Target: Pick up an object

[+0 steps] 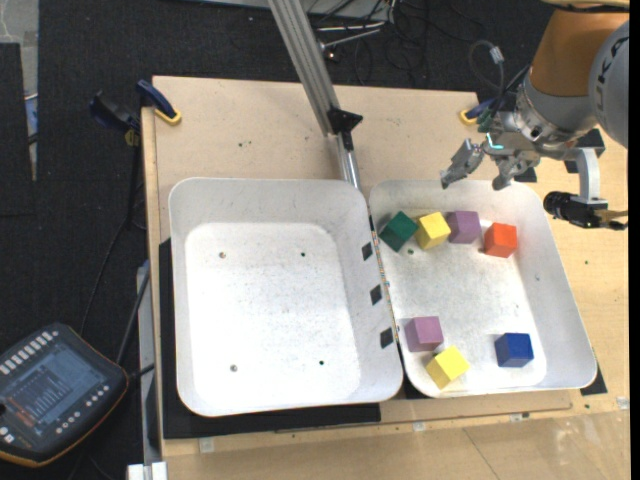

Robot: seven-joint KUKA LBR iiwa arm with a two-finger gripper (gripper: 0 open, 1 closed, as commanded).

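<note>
While your right bin (560, 298) holds a yellow cube (447, 365), blue cube (513, 349) and purple cube (424, 332) nearest you, the green cube (399, 231) and orange cube (500, 239) lie farther back; beyond them your gripper (485, 168) hangs with fingers spread, holding nothing.

Green block (398, 231), two yellow, two purple, one orange, one blue.

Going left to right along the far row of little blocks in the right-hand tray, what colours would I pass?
Green cube → yellow cube → purple cube → orange cube, all in the right white bin.
</note>
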